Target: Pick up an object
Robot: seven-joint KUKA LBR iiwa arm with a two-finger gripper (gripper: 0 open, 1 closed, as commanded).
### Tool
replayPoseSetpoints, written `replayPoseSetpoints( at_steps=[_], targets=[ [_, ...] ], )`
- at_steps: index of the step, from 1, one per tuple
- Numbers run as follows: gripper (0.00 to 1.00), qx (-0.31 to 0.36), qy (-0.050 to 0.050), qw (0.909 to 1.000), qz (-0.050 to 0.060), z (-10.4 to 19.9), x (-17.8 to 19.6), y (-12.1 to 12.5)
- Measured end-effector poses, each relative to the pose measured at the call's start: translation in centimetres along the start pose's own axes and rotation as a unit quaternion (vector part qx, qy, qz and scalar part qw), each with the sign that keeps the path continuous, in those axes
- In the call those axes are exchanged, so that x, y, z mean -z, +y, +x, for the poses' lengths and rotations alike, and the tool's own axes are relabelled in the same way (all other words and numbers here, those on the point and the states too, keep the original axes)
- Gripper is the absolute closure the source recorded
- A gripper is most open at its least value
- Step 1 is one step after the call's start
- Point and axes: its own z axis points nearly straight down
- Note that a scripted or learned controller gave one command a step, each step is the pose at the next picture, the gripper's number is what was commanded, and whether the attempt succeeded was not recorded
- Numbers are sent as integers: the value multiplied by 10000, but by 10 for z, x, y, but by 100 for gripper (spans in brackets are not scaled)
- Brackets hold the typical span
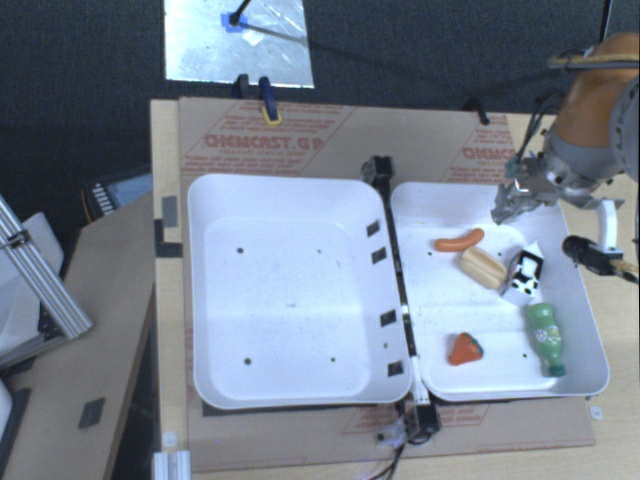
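Camera view: end effector [510, 208] sits over the back of the right bin [440, 268], just behind the orange sausage [459, 239], w/ nothing between the fingers; can't tell how far open they are, too small and dark from this angle. Candidates all in the right bin: sausage, tan block [483, 266] just beside it, black-and-white cow toy [522, 274] next to that, green bottle [545, 338] near the front right wall, red-orange piece [464, 349] alone at the front. Left bin [280, 298] has no objects. Imo nearest pick = sausage: centre over its mid, fingers across the short axis, descend straight. Risk: the tan block looks close, so a finger could nudge it. The red-orange piece is better isolated if the sausage try slips.
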Motion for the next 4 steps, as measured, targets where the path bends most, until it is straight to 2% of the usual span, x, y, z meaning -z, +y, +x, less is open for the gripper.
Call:
replayPoseSetpoints(
  at_steps=[1,2,3,4],
  targets=[
    [100,81,10,9999,-103,46,80,22],
    [100,92,15,9999,-101,104,136,20],
    [100,-6,-8,10000,-35,-17,76,-7],
    [100,96,8,9999,-115,54,162,22]
  ],
)
